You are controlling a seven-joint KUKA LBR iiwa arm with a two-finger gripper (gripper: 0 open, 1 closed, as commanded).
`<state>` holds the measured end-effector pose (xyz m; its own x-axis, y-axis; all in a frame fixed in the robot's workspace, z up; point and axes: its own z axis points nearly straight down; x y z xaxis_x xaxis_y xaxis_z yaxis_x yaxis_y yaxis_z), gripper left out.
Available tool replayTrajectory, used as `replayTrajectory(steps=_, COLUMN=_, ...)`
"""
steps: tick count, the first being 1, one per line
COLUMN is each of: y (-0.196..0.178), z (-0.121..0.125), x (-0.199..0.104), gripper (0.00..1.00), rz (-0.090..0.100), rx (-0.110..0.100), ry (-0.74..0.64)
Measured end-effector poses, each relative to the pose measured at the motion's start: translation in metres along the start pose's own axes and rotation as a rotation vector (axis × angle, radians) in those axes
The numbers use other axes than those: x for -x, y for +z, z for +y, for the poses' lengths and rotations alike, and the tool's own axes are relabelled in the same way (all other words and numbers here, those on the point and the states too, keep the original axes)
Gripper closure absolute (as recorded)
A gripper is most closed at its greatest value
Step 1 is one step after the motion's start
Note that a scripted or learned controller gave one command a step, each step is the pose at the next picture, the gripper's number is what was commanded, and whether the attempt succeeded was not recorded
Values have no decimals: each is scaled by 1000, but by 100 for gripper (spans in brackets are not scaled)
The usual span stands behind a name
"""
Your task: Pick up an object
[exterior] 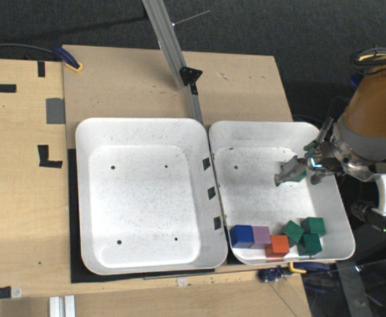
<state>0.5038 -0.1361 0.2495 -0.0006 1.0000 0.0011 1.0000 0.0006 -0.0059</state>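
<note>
Blocks (pixel 277 238) clustered at the right bin's (pixel 256 137) near edge

They looked light, rigid, best pinched across flat faces; hand (pixel 292 172) hovered mid-bin, its state I cannot tell.

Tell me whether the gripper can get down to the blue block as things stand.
Probably yes. The blue block lies uncovered in the right bin, with the purple block beside it; the gripper is above the same bin with nothing between them.

Tan wooden bench (pixel 147 78) on dark carpet floor (pixel 279 12); a grey metal pole (pixel 163 28) crosses above.
</note>
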Motion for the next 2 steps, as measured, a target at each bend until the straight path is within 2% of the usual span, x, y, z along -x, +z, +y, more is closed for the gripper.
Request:
replayTrajectory(steps=1, y=-2, z=1, x=0, gripper=0, rz=-1, rx=4, ry=-2)
replayTrajectory(steps=2, y=62, z=1, x=2, gripper=0, rz=0, rx=-2, ry=1)
